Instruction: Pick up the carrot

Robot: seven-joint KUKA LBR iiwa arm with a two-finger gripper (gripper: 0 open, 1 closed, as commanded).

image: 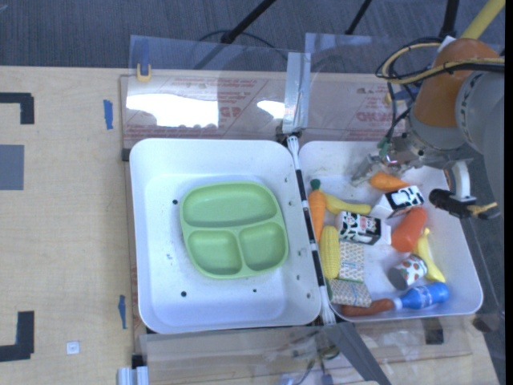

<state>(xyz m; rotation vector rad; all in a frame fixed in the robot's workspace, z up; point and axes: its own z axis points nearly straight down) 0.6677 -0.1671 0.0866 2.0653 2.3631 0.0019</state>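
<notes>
The carrot (317,212) is orange with a small green top. It lies lengthwise along the left wall of the right bin (469,283), just right of the divider between the bins. My gripper (370,167) hangs over the far part of the right bin, to the right of the carrot and beyond it, well apart from it. Right below the gripper lies a different orange piece (389,181). Nothing shows in the gripper's grasp.
The right bin is crowded: a yellow banana (349,205), a cow-patterned carton (361,228), corn (329,252), a red-orange pepper (409,228), a blue bottle (422,297), a sausage (367,308). The left bin (152,215) holds a green divided plate (234,229).
</notes>
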